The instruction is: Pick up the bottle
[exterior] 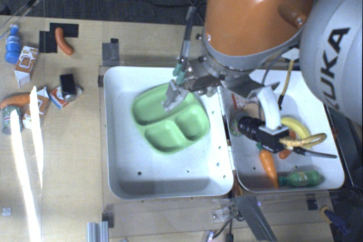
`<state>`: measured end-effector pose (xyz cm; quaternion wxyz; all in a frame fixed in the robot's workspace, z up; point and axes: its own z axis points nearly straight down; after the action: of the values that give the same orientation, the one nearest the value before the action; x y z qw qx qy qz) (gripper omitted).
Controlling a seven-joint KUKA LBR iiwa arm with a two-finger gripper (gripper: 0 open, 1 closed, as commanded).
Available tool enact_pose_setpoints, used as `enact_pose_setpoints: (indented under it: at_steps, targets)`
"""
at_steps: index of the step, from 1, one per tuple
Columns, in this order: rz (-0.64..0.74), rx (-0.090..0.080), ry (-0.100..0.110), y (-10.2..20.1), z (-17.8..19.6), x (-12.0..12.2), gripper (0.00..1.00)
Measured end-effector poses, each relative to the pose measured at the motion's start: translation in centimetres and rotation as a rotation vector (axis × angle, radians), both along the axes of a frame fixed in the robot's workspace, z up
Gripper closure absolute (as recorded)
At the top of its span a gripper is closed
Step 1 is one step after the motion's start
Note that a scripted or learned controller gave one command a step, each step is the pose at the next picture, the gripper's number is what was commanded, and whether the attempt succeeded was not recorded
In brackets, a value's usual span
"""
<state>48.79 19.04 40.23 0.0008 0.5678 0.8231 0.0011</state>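
The gripper hangs over the green plate in the left bin; whether it's spread or pressed together, I can't tell. The green bottle lies on its side well to the right, in the right bin's near corner, long axis running left-right.

Two white bins stand side by side; one green divided tray, one banana, one carrot, one green bottle.
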Motion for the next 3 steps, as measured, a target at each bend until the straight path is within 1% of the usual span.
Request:
enact_pose_setpoints:
  at_steps: [1, 2, 3]
  targets:
    - [0.004, 0.001, -0.003, 0.1, 1.1, 0.2, 1.00]
    - [0.005, 0.001, -0.003, 0.1, 1.0, 0.2, 0.00]
    - [0.009, 0.002, -0.007, 0.3, 2.1, 0.3, 1.00]
